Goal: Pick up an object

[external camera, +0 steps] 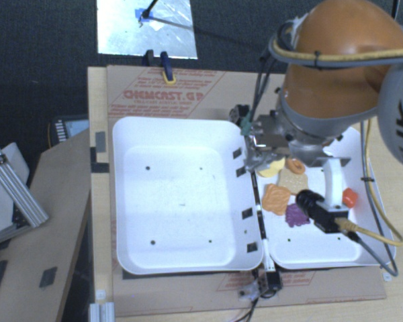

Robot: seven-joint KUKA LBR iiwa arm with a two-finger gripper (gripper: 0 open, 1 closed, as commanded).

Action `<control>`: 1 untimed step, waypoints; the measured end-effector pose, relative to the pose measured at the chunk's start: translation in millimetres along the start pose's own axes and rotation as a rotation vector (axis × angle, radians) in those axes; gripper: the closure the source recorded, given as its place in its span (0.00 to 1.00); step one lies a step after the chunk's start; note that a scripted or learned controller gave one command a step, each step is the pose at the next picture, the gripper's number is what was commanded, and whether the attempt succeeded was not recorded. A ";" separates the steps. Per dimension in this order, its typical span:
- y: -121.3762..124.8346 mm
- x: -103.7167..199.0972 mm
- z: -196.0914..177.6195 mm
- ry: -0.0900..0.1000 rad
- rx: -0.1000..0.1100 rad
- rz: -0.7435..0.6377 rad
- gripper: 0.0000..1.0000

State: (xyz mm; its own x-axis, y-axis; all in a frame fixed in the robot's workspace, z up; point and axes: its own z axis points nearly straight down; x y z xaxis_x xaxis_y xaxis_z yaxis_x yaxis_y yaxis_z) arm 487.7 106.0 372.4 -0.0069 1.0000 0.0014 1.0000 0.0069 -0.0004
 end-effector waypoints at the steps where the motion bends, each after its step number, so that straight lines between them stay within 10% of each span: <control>1: -0.8 13.2 -87.8 0.001 -0.008 0.001 1.00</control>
State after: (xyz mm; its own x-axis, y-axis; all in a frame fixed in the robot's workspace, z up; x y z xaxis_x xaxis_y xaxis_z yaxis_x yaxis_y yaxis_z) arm 486.8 119.0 460.3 -0.0060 1.0000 0.0023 1.0000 0.0060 0.0076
